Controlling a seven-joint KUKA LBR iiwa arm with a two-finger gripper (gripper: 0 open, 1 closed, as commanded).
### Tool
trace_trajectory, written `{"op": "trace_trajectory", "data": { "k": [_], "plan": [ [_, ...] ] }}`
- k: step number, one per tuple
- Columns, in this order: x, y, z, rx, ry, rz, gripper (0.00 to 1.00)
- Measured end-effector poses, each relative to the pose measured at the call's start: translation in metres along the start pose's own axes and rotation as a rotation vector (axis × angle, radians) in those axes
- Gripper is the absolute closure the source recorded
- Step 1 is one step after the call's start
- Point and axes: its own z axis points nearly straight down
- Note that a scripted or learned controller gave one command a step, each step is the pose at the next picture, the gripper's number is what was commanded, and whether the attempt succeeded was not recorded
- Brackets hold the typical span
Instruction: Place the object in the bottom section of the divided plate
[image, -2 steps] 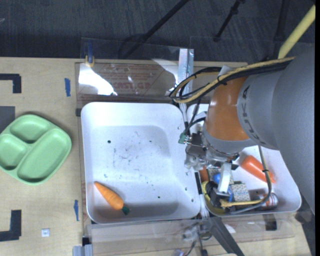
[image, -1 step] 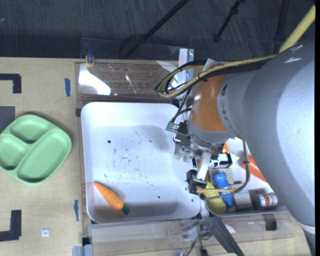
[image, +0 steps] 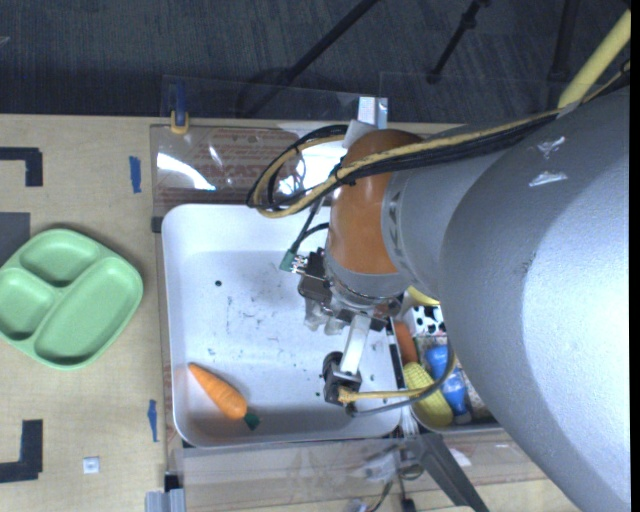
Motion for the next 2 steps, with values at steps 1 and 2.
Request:
{"op": "trace_trajectory", "data": {
  "k": [1, 2],
  "plan": [
    [-0.0143, 0.0634, -0.0179, -0.002, 0.000, -0.252, 1.00],
    [-0.0142, 0.0632, -0.0178, -0.001, 0.000, -0.252, 0.00]
  ]
}}
